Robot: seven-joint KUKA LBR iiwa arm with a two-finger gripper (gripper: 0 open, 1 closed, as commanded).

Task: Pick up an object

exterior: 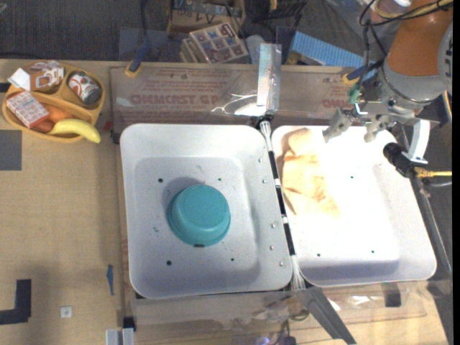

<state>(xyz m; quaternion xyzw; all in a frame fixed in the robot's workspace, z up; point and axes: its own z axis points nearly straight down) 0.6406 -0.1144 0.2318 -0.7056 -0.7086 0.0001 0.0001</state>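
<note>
Left bin (pixel 144 157): teal bowl (pixel 200 215) upside down near centre | right bin (pixel 402 257): pale yellowish cloth-like item (pixel 305 175) at its left side | gripper (pixel 355 130) over right bin's far edge, fingers spread, holding nothing | yellow tray (pixel 14 113) far left: banana (pixel 75 129), packets | writing on the board behind the bins unreadable
</note>
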